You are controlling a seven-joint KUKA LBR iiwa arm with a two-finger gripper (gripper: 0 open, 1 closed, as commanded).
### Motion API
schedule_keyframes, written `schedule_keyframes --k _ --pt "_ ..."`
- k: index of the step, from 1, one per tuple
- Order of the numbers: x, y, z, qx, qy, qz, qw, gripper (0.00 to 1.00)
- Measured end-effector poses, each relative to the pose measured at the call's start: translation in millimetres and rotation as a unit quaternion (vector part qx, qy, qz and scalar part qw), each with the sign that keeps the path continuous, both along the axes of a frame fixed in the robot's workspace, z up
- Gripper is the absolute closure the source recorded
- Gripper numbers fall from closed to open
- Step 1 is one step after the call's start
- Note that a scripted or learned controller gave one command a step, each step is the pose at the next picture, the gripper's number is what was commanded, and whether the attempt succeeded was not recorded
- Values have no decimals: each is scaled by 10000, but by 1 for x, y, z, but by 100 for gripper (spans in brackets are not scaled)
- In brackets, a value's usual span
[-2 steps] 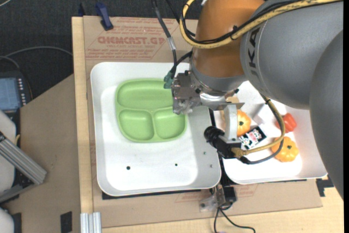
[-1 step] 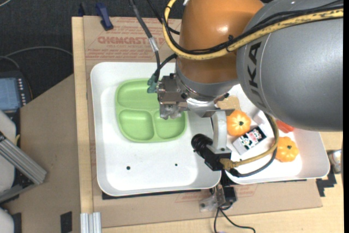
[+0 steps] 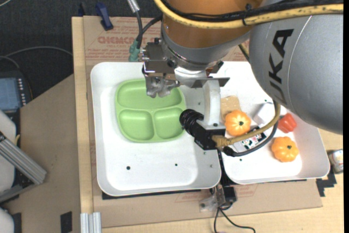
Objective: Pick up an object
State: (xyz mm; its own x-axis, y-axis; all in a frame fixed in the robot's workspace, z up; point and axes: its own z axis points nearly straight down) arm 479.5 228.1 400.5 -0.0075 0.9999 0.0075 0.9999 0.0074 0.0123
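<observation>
My gripper [image 3: 157,86] hangs over the far compartment of a green divided plate [image 3: 143,117], which lies in the left white bin [image 3: 147,172]. I see nothing between its tips. The big orange and grey arm covers the upper right of the view and hides the far part of the right bin [image 3: 272,172]. In the right bin lie an orange pumpkin-like fruit [image 3: 237,123], a second one [image 3: 284,149], a red piece [image 3: 288,123], a tan block [image 3: 230,103] and a white piece [image 3: 263,113].
A black fitting with a yellow cable [image 3: 197,129] hangs from the arm over the wall between the two bins. A small printed card [image 3: 249,142] lies in the right bin. Both bins rest on a cardboard sheet [image 3: 87,57].
</observation>
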Motion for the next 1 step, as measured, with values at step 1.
schedule_keyframes --k 1 --pt "0 -3 4 -35 47 -19 10000 100"
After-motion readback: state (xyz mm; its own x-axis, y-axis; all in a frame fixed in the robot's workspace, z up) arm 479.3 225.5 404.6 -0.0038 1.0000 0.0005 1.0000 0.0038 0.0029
